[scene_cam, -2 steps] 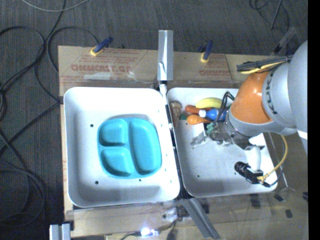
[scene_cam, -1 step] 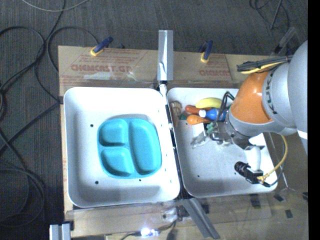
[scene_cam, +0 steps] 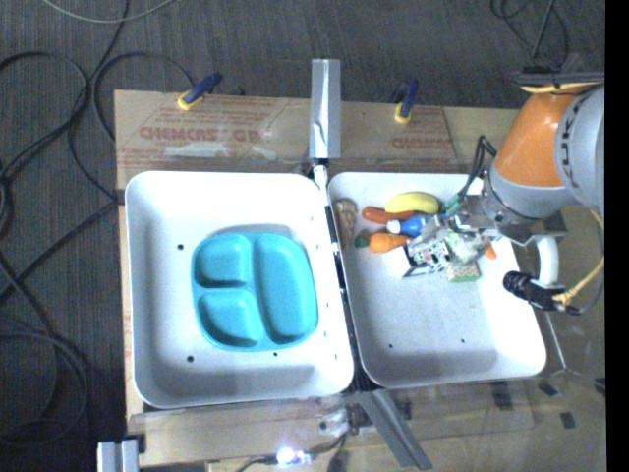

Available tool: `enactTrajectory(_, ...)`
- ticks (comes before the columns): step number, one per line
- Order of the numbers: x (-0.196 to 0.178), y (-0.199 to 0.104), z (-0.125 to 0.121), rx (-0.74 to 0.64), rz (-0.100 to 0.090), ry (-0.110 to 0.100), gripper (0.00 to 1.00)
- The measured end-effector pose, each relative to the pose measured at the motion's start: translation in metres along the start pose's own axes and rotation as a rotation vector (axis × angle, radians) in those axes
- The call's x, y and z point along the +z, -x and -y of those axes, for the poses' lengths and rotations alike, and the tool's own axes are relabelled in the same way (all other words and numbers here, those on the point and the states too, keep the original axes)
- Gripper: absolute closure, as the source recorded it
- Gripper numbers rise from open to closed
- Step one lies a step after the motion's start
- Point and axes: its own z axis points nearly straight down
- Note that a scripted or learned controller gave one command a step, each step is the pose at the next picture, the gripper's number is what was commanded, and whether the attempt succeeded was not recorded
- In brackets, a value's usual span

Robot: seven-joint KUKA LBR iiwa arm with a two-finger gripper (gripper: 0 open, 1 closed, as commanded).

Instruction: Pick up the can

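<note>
Gripper low over clutter, upper part of right bin; finger state unclear. Can just left-below it, long axis slanting.

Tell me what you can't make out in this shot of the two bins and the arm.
- Gripper: in the camera view it sits low over the pile, too small and cluttered to read its state.
- Can: partly covered by the gripper; its label is too blurred to read.
- Items beside the banana: overlapping, so their outlines merge.
- Arm: cut off by the right edge.
</note>
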Motion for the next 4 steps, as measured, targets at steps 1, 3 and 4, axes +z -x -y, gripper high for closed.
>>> enactTrajectory(1,-0.063,-0.022,0.007,-0.244,0.013,0.010,0.00)
enactTrajectory(3,-0.016,0.054,-0.057,-0.072,0.012,0.012,0.00)
enactTrajectory(4,0.024,0.052,-0.058,-0.064,0.013,0.039,0.00)
